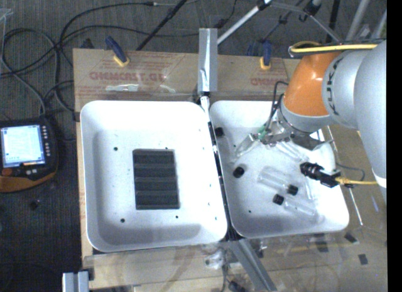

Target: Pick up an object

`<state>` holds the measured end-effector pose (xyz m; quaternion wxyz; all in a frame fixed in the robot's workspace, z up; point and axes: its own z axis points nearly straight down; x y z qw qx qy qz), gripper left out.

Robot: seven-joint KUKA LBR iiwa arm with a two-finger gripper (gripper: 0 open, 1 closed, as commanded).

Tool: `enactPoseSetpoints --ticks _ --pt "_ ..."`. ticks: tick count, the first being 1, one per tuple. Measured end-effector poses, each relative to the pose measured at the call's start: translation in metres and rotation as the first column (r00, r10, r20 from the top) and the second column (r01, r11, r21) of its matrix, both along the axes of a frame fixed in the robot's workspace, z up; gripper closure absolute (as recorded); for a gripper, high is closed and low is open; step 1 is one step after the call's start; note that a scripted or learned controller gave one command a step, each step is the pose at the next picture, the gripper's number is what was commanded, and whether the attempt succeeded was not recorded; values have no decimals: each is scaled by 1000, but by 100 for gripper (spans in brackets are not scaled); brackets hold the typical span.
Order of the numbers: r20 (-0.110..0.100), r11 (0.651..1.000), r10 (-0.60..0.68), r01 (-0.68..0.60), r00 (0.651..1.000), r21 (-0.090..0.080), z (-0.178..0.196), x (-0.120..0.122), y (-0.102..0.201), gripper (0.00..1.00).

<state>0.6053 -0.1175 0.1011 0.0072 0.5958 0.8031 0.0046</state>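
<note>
Right shallow white plastic bin (239, 221) holds clear, small, black-capped plastic vials (286, 190) near five o'clock, probably light, stiff and slippery, best pinched across the barrel; pincer (267, 135), at the bin's twelve o'clock, grip state unclear.

I am seeing two shallow white plastic bins sitting side by side on the worktop (94, 74). The left bin (94, 178) is holding a flat black ribbed rectangular block (156, 179) near its middle. The right bin (235, 218) is holding several clear plastic tubes with small black caps (286, 193) toward its right half. A handheld control pendant (25, 149) is lying left of the worktop.
</note>
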Motion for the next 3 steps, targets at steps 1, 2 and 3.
enactPoseSetpoints --ticks 1,2,3 --pt "-13 1000 -30 30 999 -1 -11 62 16 0" --pt "-8 1000 -28 28 1000 -4 2 64 16 100" --pt "-10 1000 -28 28 1000 -4 0 63 16 0"
